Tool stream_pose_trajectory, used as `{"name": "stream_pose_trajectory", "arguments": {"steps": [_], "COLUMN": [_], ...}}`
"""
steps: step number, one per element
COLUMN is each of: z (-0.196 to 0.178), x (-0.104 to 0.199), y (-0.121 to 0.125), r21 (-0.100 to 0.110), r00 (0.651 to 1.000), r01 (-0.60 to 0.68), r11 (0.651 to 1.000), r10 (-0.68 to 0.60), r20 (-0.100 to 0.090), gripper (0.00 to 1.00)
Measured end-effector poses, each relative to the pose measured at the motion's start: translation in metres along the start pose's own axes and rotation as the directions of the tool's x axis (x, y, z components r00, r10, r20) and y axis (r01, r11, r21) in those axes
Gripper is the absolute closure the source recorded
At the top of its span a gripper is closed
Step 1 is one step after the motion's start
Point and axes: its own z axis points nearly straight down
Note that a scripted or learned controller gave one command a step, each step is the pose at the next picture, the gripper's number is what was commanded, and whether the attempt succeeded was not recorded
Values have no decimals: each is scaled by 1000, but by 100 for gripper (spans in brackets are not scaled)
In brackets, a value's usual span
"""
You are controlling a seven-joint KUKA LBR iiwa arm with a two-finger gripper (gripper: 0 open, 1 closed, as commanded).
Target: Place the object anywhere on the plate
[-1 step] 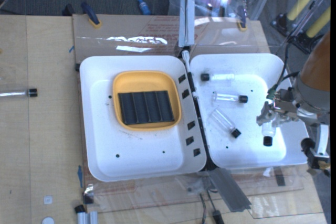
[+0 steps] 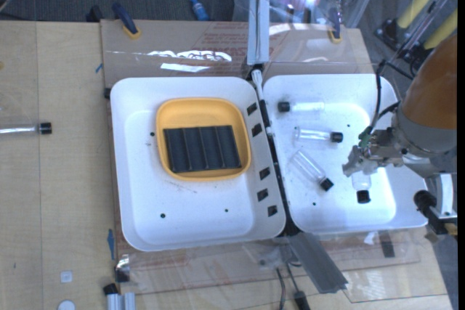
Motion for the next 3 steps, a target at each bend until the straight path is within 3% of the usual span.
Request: {"name": "stream_pose_trajectory", "arguments": {"steps": [1, 2, 3], "z": [14, 8, -10], "x": [14, 39, 66], "y": [-13, 15, 14], "r21": [0, -5, -5], "r00": [973, 918, 826], "r01": [233, 397, 564], "r11": [973, 918, 826], "r10": [-233, -397, -564], "r20": [0, 5, 6], "gripper": [100, 100, 100]}}
